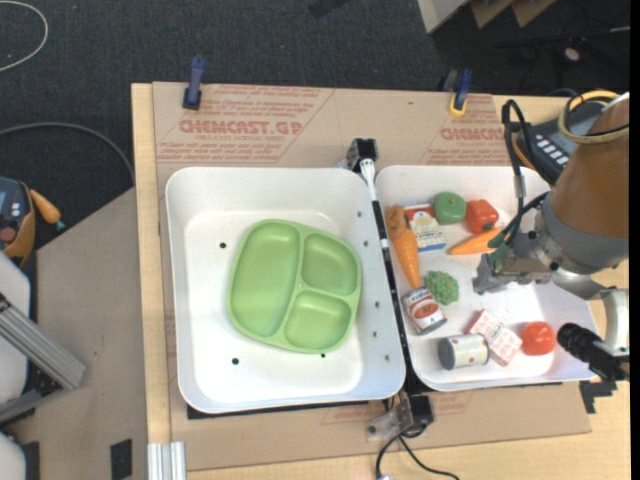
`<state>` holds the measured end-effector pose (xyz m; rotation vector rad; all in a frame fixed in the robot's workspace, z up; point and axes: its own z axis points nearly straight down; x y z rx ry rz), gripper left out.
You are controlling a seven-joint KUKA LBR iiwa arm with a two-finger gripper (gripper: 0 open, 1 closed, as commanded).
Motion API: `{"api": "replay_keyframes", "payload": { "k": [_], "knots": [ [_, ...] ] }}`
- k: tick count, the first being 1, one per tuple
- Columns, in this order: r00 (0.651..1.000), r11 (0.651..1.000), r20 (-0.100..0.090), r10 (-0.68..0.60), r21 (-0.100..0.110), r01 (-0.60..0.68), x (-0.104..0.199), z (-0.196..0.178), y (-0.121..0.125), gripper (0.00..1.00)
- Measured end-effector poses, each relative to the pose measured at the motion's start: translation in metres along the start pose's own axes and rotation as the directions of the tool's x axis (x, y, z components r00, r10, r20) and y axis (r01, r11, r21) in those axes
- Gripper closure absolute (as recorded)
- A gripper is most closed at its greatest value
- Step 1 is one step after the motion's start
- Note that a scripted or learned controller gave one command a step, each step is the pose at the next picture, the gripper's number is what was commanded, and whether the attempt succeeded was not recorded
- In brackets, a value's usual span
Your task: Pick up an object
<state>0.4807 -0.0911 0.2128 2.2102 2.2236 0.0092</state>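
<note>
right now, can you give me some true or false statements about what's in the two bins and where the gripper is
1. A green divided plate lies in the left bin. True.
2. The food items sit in the left bin. False: the carrot, broccoli and the rest lie in the right bin.
3. The gripper hangs over the right bin. True.
4. The plate's compartments are filled with toys. False: nothing lies on the plate.
5. A small can lies on its side near the right bin's front edge. True.
</note>
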Motion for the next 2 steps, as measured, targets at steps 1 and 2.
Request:
{"api": "replay_keyframes", "payload": {
  "k": [1,2],
  "knots": [
    [1.0,1.0,-0.001,0.0,0.0,0.0,0.038,-0.065,0.001,1.0],
    [1.0,1.0,-0.003,-0.001,0.01,0.001,0.097,-0.06,0.0,1.0]
  ]
}}
